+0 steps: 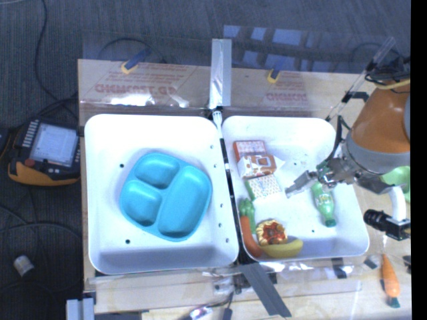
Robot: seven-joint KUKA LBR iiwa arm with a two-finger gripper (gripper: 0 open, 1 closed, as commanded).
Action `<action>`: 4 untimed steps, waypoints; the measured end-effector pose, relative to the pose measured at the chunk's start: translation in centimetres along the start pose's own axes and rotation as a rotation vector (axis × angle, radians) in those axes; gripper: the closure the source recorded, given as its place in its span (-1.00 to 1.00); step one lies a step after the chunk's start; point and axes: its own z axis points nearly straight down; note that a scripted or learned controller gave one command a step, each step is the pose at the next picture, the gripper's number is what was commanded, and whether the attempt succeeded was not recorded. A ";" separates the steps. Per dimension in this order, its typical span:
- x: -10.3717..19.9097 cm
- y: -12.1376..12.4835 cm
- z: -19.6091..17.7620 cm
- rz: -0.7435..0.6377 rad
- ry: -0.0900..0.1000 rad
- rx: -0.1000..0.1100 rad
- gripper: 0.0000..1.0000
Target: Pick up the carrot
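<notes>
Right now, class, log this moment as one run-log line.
orange carrot: right white bin, left wall, untouched | gripper: over bin middle, apart from carrot | green bottle: beside gripper

**A robotics lab bench**

I'm looking down on a lab test cell, not a home. A plywood bench [180,79] stands on grey office carpet [100,12], with two white bins [97,179] fixed side by side. A teach pendant [43,153] lies on the floor at left, cables [27,5] trailing. Toy food [255,159] fills one bin.
</notes>
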 end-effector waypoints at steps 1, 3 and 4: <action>5.6 -1.3 9.3 0.314 -0.004 -0.009 -1.00; 6.5 -1.8 8.4 0.540 0.001 -0.012 1.00; 6.6 0.8 -0.1 0.836 -0.006 0.001 1.00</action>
